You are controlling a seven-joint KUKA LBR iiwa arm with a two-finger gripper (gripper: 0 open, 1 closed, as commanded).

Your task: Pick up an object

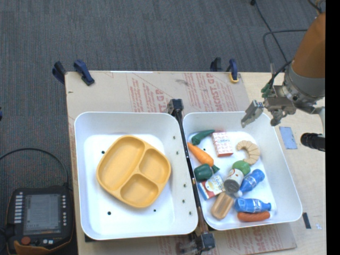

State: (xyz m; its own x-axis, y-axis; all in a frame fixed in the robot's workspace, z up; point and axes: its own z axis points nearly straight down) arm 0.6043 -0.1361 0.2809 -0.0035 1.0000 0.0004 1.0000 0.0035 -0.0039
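Note:
My gripper [262, 118] hangs over the far right corner of the right bin [289, 174], open, with nothing between its fingers. Below it in that bin lie several toy foods: a curved tan croissant [248, 150], a red and white carton [222, 143], an orange carrot [201, 154], a green pepper [202, 137], a small can [232, 184], two blue bottles [252, 179] [254, 204] and a red sausage [254, 215]. The croissant and the carton lie closest to the gripper.
The left bin [87, 142] holds a yellow divided plate [134, 170]. Blue clamps [83, 71] [232, 68] grip the cardboard base at the back. A pendant with a screen [40, 217] sits at the lower left, off the bench. A cable [271, 36] runs above the arm.

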